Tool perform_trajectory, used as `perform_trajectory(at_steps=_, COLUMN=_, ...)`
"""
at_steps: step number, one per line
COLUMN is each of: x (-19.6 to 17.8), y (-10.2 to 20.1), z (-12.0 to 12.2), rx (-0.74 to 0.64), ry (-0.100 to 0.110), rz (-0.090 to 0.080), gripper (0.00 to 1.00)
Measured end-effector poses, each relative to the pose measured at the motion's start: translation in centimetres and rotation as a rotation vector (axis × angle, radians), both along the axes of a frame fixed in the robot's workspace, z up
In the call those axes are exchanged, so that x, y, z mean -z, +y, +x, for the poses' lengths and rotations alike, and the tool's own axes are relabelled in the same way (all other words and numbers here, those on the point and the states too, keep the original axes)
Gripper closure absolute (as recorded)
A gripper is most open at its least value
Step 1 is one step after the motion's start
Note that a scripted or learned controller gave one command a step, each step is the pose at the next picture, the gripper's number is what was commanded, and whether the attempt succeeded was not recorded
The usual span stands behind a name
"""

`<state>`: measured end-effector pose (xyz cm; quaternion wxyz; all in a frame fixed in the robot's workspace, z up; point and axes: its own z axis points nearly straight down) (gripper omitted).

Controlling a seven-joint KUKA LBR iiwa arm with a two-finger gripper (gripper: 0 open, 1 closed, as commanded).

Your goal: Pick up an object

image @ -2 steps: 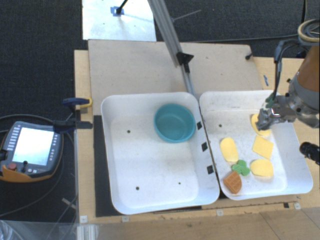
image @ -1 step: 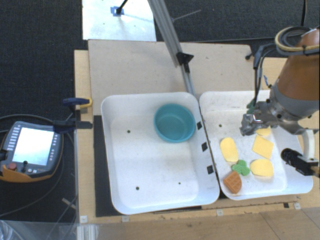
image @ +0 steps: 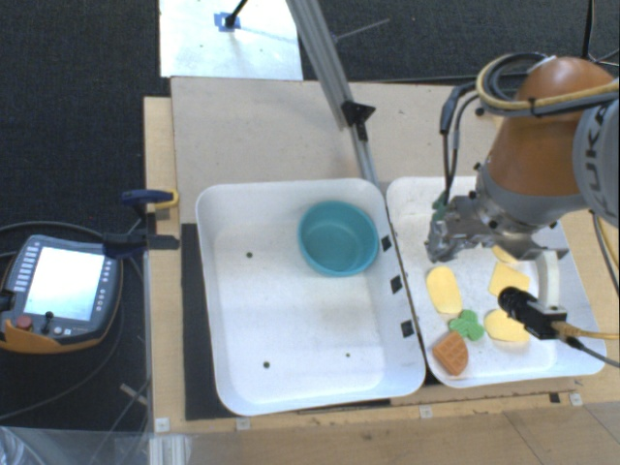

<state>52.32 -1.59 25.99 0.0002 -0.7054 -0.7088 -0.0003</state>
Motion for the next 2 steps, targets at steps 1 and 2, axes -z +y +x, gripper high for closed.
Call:
perform_trajectory(at_steps=1, x=1.6, y=5.2, z=-0.2, rx=0.0, ry=0.001, rz=0.0, gripper=1.0)
perform_trajectory(at_steps=2, x=2.8, y=10.5, z=-1.2, rx=0.0, ry=0.0, rz=0.0, gripper=1.0)
